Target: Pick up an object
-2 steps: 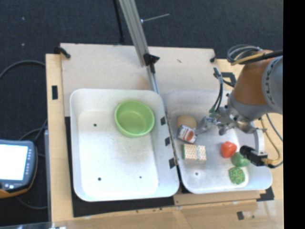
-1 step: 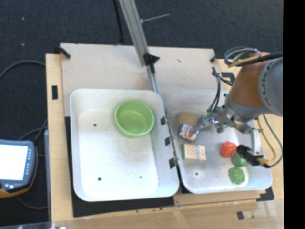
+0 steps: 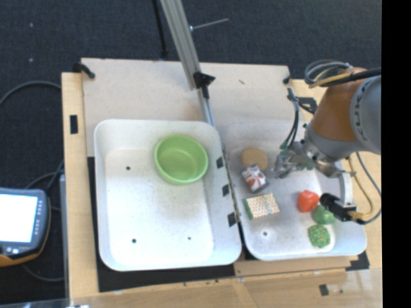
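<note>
can (image 3: 254, 178) is lying tilted in the right bin (image 3: 282, 246), just left of the gripper (image 3: 287, 163). judging it light, stiff, slick; take it across the body. gripper is hovering, state unreadable. counting: one can, disc (image 3: 254, 156), box (image 3: 262, 205), red toy (image 3: 307, 201), two green toys; one bowl (image 3: 182, 160) left.

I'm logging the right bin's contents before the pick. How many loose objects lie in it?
6: tan disc, red-and-white can, patterned box, red object, two green objects. The arm may hide more.
</note>
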`<state>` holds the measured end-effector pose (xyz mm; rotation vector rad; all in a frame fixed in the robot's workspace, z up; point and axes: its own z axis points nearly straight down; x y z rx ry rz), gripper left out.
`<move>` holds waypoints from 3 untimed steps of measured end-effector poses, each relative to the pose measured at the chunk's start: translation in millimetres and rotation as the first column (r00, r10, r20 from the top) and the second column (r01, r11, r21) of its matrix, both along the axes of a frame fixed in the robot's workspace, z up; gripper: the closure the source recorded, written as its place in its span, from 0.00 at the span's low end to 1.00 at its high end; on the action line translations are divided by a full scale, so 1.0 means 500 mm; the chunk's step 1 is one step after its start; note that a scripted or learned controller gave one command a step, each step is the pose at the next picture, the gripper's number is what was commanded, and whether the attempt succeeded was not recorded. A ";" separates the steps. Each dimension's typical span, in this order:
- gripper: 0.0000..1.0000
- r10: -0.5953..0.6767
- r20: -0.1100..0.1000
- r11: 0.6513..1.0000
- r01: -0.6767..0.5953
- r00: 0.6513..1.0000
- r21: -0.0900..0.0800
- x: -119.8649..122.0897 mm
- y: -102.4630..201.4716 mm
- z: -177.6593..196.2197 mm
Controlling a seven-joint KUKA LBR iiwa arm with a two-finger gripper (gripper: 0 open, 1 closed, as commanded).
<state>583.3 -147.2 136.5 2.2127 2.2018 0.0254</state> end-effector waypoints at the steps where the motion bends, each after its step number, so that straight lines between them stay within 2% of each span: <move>1: 1.00 0.008 -0.021 1.000 -0.008 1.000 0.001 0.015 0.001 0.091; 2: 1.00 0.008 -0.021 1.000 -0.008 1.000 0.002 0.017 -0.001 0.149; 3: 1.00 0.012 -0.025 1.000 -0.012 1.000 0.004 0.034 0.093 0.141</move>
